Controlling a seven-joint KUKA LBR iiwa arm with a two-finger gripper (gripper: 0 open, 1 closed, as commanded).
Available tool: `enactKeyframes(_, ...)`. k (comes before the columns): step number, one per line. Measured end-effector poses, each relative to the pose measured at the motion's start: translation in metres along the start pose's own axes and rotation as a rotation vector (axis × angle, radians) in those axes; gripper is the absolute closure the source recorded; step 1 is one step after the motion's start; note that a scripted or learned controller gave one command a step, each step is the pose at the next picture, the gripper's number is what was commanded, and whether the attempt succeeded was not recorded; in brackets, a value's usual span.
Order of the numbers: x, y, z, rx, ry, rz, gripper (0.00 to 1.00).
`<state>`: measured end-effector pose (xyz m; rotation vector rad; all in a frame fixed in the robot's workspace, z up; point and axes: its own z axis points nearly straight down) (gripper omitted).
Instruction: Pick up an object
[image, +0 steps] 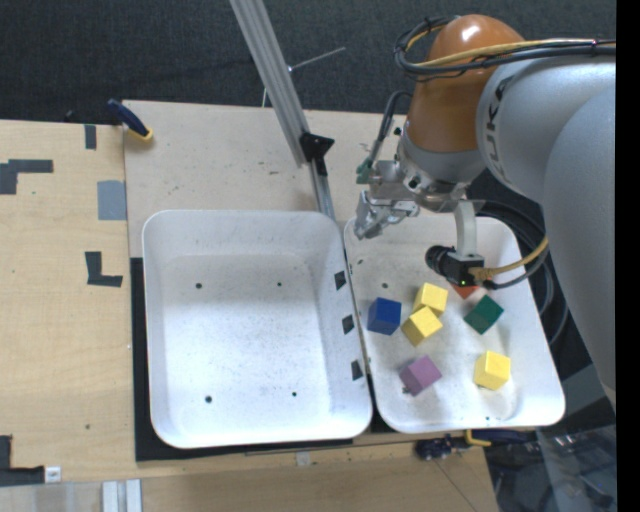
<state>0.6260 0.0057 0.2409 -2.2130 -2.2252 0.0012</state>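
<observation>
Camera view puts your gripper (372, 218) over the far-left corner of the right bin (535, 395), beside the wall shared with the left bin (160, 300); you can't tell how its jaws stand. Blocks cluster mid-bin, well apart from it: blue (384, 316), two yellow (427, 310) touching, green (484, 315), purple (420, 374), another yellow (492, 369) near the right rim.

Bench (60, 300): pale wood, marked with grey tape patches (112, 200) at left.
Floor: dark carpet (150, 50) beyond bench's far edge.
Mat (140, 440): black, under the bins.
Pole (275, 80): slanted metal bar, rising from bench middle.
Clamp (130, 120): blue and yellow, far-left corner.
</observation>
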Motion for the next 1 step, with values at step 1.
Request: enactKeyframes(1,0.0494,-0.0236,-0.0076,-0.001,0.000,-0.001,1.00)
